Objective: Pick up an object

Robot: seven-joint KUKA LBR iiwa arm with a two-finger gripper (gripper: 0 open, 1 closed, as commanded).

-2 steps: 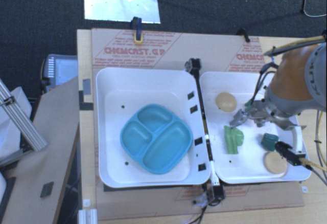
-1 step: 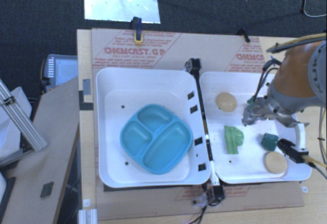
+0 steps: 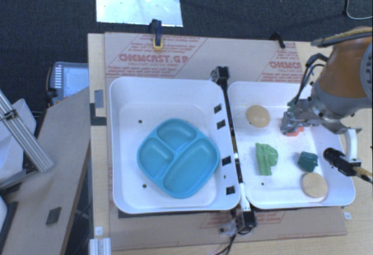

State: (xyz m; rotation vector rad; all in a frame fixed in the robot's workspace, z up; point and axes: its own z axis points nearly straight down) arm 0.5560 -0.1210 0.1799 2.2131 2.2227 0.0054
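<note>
We are looking down on the desk (image 3: 192, 56) carrying two white bins. Our end effector (image 3: 293, 123) is hanging low over the right bin (image 3: 280, 195), near its far edge, above a small orange-red object (image 3: 296, 130); we cannot tell its opening or whether it grips anything. A tan ball (image 3: 257, 115), green piece (image 3: 266, 158), teal block (image 3: 308, 161) and tan disc (image 3: 315, 184) are lying nearby. A blue divided plate (image 3: 178, 158) is sitting in the left bin (image 3: 125, 131).

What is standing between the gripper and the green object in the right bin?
Nothing visible. The gripper is low in the right bin, over a small red-orange item. Bare white floor separates it from the green object, and the beige ball lies off to the side.
</note>
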